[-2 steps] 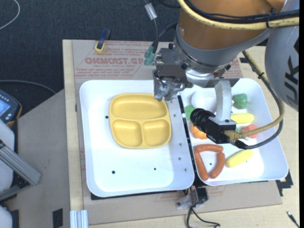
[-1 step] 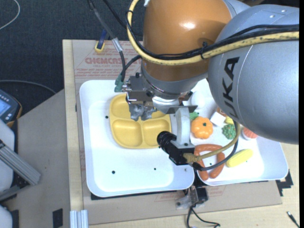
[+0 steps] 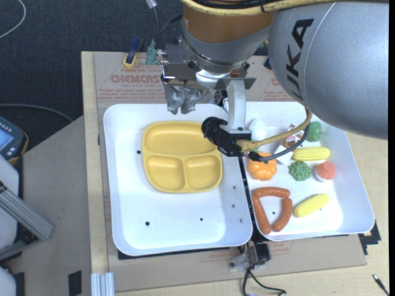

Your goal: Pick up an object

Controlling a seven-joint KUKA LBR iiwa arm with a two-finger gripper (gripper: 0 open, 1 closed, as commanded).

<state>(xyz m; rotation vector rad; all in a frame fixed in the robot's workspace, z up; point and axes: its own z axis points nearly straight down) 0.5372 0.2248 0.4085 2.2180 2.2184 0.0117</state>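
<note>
Over on the left, the left bin [image 3: 123, 184] carries a yellow sectioned plate [image 3: 182, 156], lying flat toward the bin's back half. From what I see, it looks like rigid moulded plastic, light but broad and slick; I'd judge its raised rim or a divider ridge the only place two fingers could bite. Above its far edge hangs the gripper [image 3: 183, 102], its metal fingers pointing down near the bin's back wall with nothing visible between them; whether they stand apart or together I cannot tell from this angle. Further right, the right bin [image 3: 361, 190] holds toy food: an orange pepper [image 3: 263, 168], a sausage link [image 3: 273, 205], broccoli [image 3: 300, 171] and two corn cobs [image 3: 311, 205]. Those appear small, light and hard, the corn's long ribbed sides giving the surest purchase.
</note>
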